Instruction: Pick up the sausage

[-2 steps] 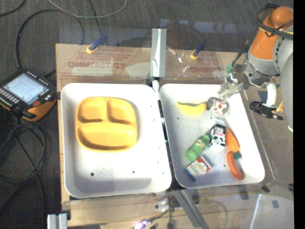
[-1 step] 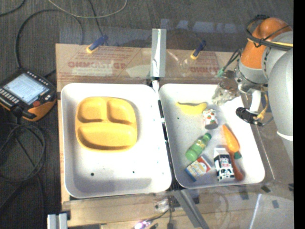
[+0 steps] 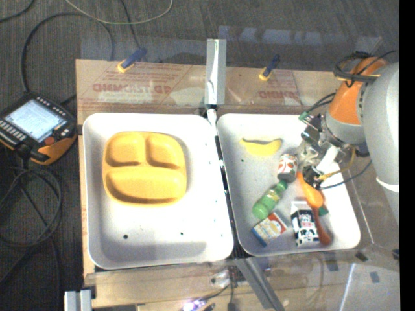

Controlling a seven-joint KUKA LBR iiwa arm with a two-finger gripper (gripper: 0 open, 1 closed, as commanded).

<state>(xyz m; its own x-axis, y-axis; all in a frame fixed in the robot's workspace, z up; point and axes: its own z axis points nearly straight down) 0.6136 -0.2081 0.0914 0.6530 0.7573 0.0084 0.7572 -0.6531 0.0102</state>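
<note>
Sausage (image 3: 323, 231) well below gripper (image 3: 310, 162)

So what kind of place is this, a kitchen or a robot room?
Most likely a robot lab, not a kitchen. A grey robot arm reaches over white bins of toy food, such as a banana and a green bottle, and a control pad with cables lies on the carpet.

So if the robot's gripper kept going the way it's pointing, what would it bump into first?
Probably the small red-and-white can. The gripper reaches in from the right, pointing down and leftward, and the can sits right beside it, though depth is hard to judge.
</note>
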